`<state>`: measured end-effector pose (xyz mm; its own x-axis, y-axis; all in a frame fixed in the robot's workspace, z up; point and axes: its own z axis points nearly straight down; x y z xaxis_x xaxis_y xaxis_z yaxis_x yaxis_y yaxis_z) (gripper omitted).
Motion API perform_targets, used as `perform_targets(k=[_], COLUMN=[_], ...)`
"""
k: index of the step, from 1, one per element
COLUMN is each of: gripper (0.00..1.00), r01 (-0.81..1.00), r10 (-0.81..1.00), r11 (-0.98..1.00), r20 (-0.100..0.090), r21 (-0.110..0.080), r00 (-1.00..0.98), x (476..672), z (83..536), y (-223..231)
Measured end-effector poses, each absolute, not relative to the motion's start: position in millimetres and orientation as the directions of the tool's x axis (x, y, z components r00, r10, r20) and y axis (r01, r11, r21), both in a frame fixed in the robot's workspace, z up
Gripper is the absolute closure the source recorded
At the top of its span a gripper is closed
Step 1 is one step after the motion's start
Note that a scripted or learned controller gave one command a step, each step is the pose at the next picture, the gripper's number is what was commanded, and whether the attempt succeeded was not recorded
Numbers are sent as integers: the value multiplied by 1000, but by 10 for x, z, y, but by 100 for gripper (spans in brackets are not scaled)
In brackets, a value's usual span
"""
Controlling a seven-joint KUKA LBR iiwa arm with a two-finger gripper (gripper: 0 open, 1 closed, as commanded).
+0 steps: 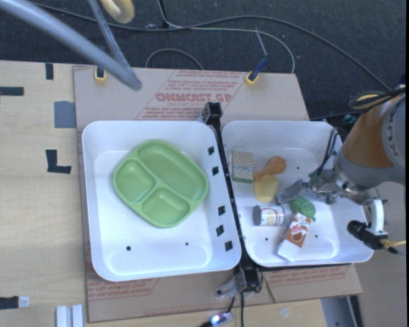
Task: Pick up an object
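My gripper (291, 191) reaches in from the right, low over the middle of the right bin (327, 251). Its tip sits between a yellow item (266, 188) to its left and a green leafy toy (303, 207) just below it. Nothing can be seen held in it. An orange drumstick-shaped toy (273, 165) lies above the yellow item. A small can (268, 216) lies on its side lower left of the tip. Near the front wall rests a red and white carton (294, 236). A tan checkered block (242, 165) sits by the divider.
The left bin (102, 251) holds a green divided plate (161, 182). The arm's orange band (368, 142) and grey wrist hang over the right bin's right wall. Cables run across the dark floor behind the bench.
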<state>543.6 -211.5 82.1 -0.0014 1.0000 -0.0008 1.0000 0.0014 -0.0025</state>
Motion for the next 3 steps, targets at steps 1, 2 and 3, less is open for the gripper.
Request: perform_targets(k=[1,2,3], gripper=[100,100,100], r01=[1000,1000,1000], r10=[1000,1000,1000], r11=[1,1,0], r20=[-6,-1,-1], r21=[4,2,3], r00=[-1,-1,0], x=[5452,5530,5452], z=[949,1395,1942], y=[-2132,-2156,-2201])
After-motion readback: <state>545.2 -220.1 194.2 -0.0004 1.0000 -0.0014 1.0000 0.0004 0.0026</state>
